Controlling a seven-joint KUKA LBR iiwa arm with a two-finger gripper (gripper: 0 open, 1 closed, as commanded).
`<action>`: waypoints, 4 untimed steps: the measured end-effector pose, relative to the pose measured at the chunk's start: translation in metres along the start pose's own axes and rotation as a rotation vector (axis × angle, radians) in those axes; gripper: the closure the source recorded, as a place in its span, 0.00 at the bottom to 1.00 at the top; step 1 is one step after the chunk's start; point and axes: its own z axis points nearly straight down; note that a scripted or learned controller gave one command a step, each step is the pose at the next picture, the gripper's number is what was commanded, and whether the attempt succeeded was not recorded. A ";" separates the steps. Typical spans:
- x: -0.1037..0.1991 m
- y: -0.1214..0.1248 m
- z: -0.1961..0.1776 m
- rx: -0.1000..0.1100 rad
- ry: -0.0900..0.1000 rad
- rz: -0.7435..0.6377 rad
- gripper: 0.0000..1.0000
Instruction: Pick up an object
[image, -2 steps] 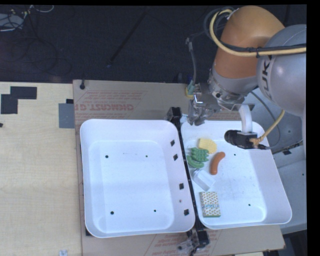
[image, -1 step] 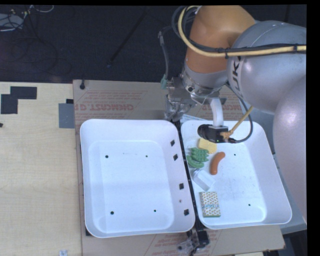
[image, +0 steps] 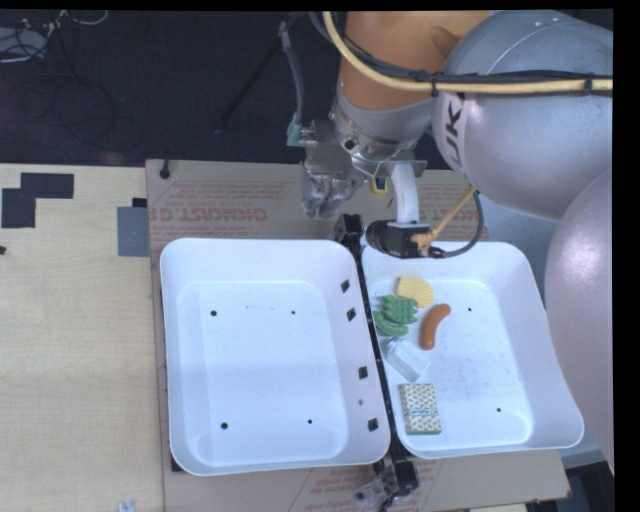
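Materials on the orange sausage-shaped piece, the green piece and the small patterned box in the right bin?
Orange sausage-shaped piece: probably moulded plastic, smooth with a slight sheen, like toy food. Green piece: looks like plastic too, ridged and matte; too small to be sure. Patterned box: likely printed cardboard, given its flat faces, sharp edges and fine green print.

Upside-down red print along the far edge of the brown board, too blurred to read surely. Partial black "K" on the grey arm. More unreadable red print near the board's front edge.
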 end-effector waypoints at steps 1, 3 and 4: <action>0.041 -0.038 -0.022 0.005 -0.001 0.001 1.00; 0.108 -0.028 0.016 0.007 -0.003 0.004 1.00; 0.107 -0.084 0.034 0.012 -0.004 0.004 1.00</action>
